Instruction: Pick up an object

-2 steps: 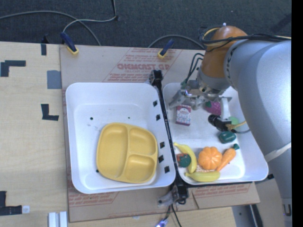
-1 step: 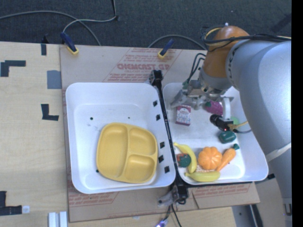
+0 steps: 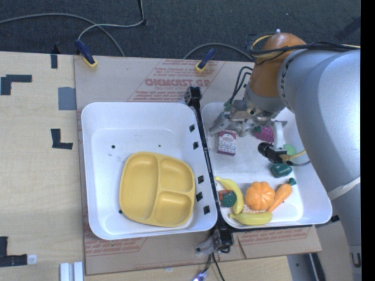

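Note:
My gripper (image 3: pixel 235 122) hangs over the far left part of the right bin (image 3: pixel 310 212), just under the orange wrist band. Directly below it, toward the near side, is a small red and white carton (image 3: pixel 227 143), close to the bin's left wall. Whether the carton is touched or gripped cannot be made out from this angle. A magenta object (image 3: pixel 265 133) lies to the right of the gripper, partly hidden by the wrist.
The left bin (image 3: pixel 94 133) holds a yellow divided plate (image 3: pixel 157 189). At the near end of the right bin lie a banana (image 3: pixel 231 187), a green item (image 3: pixel 227 198), an orange pumpkin (image 3: pixel 259 195), a carrot (image 3: pixel 282 194) and a teal piece (image 3: pixel 280 170).

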Tool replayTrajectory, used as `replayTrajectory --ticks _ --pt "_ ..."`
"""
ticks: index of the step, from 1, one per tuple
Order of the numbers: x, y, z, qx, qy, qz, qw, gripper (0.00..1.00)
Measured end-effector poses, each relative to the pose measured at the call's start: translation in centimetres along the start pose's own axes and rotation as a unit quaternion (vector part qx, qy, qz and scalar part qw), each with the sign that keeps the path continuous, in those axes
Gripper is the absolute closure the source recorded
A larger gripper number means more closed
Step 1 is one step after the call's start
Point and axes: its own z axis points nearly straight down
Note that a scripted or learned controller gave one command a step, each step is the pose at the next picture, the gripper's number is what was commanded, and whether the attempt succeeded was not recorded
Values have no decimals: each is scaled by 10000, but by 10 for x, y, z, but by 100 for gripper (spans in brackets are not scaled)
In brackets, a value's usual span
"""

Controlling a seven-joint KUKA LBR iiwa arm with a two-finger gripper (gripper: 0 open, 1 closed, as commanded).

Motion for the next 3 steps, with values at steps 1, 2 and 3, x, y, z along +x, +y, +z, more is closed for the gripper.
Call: replayTrajectory --ticks 1,2,3 --pt "-2 0 0 0 3 -1 10000 0" --pt "0 2 0 2 5 2 10000 0" --pt "1 -3 0 -1 -3 4 10000 0"
